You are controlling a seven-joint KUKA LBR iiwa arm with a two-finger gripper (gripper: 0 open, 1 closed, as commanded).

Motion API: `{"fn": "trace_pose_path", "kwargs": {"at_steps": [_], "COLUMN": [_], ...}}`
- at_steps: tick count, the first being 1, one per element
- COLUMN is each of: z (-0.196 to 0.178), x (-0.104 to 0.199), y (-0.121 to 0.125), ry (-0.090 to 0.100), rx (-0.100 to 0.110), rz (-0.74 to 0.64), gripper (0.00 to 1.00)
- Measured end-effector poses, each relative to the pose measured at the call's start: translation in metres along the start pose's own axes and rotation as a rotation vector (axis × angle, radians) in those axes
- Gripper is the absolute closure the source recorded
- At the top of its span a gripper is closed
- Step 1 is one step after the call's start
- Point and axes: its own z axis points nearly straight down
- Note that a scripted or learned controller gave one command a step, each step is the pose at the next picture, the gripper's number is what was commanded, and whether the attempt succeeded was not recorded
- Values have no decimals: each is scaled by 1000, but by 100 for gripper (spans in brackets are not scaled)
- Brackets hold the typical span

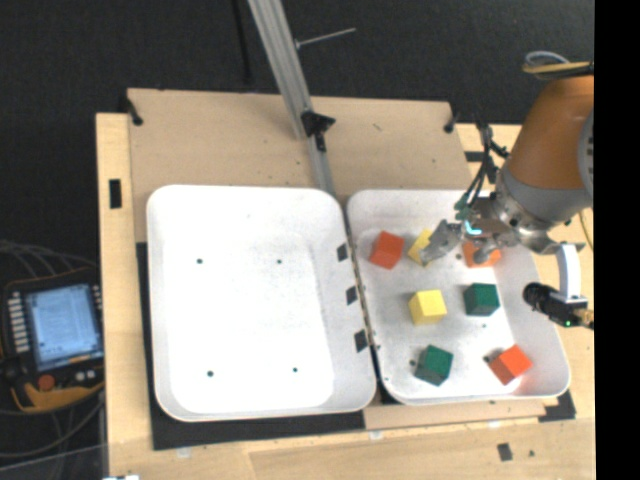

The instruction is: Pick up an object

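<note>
My gripper (pixel 434 247) hangs low over the upper middle of the right bin (pixel 400 208), at the end of the grey and orange arm coming in from the right. Its tip is right at a small yellow block (pixel 421 240), which it partly covers; whether it touches the block I cannot tell. An orange block (pixel 386 249) lies just left of that. Another orange block (pixel 481 256) peeks out from under the wrist. Lower in the bin lie a yellow block (pixel 428 306), two green blocks (pixel 481 299) (pixel 434 364) and an orange block (pixel 510 363).
The left bin (pixel 160 268) sits beside the right one, with a row of black clips (pixel 352 293) along the shared edge. A slanted metal pole (pixel 285 63) rises behind the bins. A handheld control pendant (pixel 55 328) lies off the bench at the left.
</note>
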Motion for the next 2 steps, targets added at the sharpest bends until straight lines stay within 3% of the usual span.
{"fn": "trace_pose_path", "kwargs": {"at_steps": [1, 2], "z": [-2, 41], "x": [0, 3], "y": [1, -2], "ry": [-1, -4], "rx": [-5, 0], "rz": [1, 5], "gripper": [0, 0]}}
